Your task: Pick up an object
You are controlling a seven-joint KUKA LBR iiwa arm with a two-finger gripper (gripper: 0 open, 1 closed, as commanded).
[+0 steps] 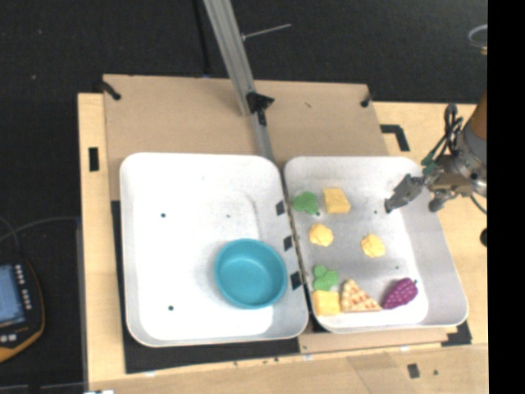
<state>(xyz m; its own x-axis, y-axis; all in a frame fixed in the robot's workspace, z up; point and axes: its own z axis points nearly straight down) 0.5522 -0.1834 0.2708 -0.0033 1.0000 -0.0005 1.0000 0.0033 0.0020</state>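
Note:
My gripper (418, 199) hangs over the right bin's (435, 257) upper right corner, open, with nothing between its fingers (401, 194). Below and left of it lie toy foods: a green broccoli piece (306, 203), a yellow cheese cube (335, 200), and two yellow lumps (321, 235) (373, 245). Along the bin's near edge sit a green piece (326, 278), a yellow block (326, 303), a pizza slice (358, 297) and purple grapes (399, 293). The closest item to the gripper is the right yellow lump, a short way below it.
A blue bowl (248, 272) sits in the left bin (139, 179), near its lower right corner. A grey metal pole (234, 52) slants up from the back where the two bins meet. A handheld controller (16, 298) lies off the bench at far left.

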